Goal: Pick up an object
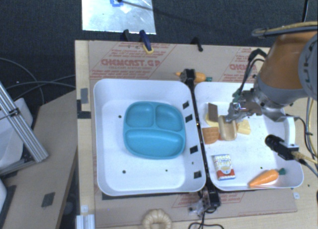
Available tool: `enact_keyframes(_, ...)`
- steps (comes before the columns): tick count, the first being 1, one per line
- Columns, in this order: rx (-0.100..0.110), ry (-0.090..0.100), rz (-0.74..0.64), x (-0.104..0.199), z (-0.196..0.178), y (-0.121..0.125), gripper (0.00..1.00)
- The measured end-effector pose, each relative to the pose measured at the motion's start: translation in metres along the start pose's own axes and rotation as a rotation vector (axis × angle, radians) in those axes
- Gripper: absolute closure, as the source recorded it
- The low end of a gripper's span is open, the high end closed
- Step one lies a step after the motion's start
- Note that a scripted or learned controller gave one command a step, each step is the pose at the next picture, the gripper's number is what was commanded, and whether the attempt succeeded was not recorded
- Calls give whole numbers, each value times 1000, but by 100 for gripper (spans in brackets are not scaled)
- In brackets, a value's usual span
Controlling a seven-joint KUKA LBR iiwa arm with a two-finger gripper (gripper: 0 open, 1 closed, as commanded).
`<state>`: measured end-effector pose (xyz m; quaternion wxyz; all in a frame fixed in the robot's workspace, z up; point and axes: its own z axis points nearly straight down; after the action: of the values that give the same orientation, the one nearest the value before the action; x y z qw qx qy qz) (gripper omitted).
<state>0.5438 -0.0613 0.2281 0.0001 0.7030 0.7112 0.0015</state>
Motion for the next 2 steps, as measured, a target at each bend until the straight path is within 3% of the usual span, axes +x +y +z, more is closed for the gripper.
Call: enact_keyframes(2, -1, 0, 1, 103, 14, 32, 100)
